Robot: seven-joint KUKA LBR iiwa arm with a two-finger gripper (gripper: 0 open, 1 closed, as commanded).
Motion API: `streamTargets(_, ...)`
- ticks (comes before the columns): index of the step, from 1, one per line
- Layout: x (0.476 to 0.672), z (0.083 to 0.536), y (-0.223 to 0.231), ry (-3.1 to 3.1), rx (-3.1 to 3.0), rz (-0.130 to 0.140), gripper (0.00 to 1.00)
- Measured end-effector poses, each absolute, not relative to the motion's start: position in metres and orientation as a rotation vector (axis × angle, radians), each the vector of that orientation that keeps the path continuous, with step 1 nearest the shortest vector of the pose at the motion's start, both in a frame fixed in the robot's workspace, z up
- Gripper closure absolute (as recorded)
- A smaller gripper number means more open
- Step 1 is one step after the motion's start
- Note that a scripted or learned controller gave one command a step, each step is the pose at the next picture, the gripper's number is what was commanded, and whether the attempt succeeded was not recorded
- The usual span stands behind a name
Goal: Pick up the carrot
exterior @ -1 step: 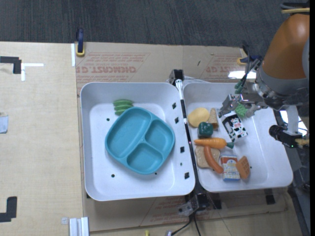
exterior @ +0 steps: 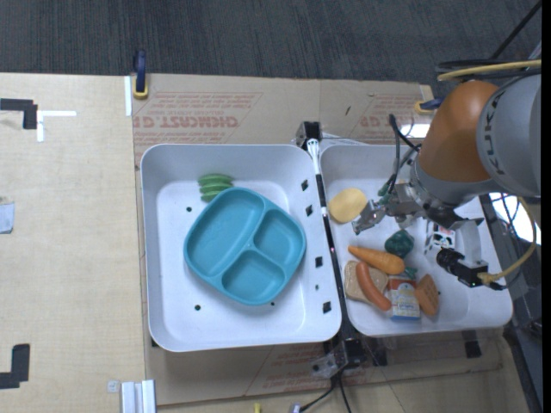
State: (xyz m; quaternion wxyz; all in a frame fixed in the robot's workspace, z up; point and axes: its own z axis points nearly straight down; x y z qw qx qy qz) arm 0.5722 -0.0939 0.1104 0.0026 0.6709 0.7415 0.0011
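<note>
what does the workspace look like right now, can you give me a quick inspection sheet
surface: two shallow white bins side by side, left bin and right bin, on a cardboard-covered bench
job's things: carrot lies in the right bin, not gripped
clutter: blue divided plate and green pods in the left bin; yellow lemon-like item, dark green item, sausage, bread slice and small carton in the right bin
grippers: gripper above the right bin, between lemon and carrot, holding nothing
cables: black and yellow cables by the arm
surroundings: dark floor beyond the bench

Two white bins (exterior: 155, 317), one blue tray (exterior: 245, 245)
</note>
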Motion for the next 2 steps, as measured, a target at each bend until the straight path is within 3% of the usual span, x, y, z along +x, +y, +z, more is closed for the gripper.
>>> streamTargets(1, 0.5107, 0.0915, -0.1104, 2.278, 2.165, -0.002, 0.00)
streamTargets(2, 0.5120, 0.1003, -0.1111, 2.272, 2.171, -0.001, 1.00)
